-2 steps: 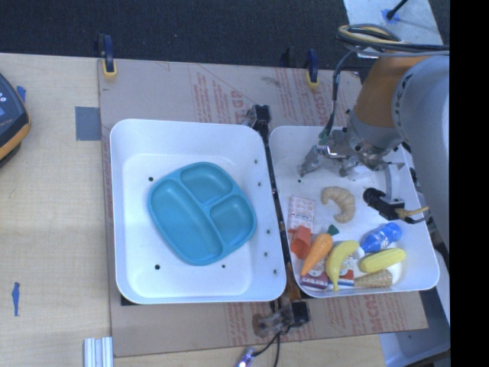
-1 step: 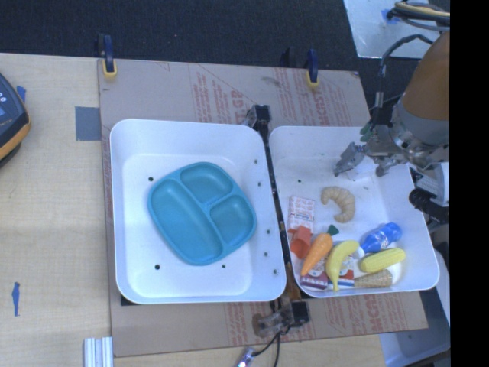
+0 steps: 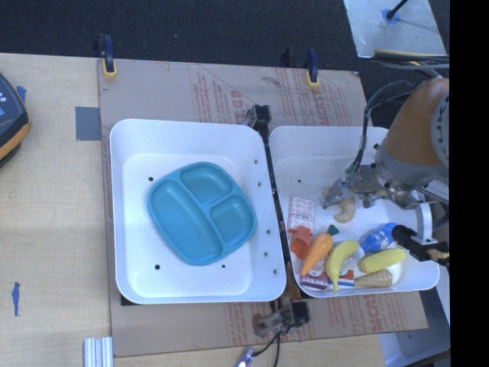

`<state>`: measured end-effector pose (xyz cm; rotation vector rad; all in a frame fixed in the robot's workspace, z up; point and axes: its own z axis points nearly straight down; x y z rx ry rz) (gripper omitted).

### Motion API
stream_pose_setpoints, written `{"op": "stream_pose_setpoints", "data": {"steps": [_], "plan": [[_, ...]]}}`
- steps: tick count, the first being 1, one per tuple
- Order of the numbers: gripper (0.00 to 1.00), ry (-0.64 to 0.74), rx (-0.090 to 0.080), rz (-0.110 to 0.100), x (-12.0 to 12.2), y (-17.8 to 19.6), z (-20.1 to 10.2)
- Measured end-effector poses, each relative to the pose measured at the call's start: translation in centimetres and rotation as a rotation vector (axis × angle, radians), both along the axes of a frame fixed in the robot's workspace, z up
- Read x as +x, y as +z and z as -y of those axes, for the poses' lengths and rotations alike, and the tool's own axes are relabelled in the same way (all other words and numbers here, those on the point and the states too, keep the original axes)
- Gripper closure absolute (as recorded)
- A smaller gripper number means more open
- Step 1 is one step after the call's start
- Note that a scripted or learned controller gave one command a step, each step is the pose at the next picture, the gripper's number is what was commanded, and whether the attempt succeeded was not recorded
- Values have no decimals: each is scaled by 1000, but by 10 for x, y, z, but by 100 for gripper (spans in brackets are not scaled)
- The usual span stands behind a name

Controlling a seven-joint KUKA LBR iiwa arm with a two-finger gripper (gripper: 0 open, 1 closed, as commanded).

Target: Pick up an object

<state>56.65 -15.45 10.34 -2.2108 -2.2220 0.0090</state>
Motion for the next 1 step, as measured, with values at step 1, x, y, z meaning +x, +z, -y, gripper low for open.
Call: {"op": "stream_pose_setpoints", "data": {"steps": [1], "plan": [[0,0,0,3,47,-14,22]]}}
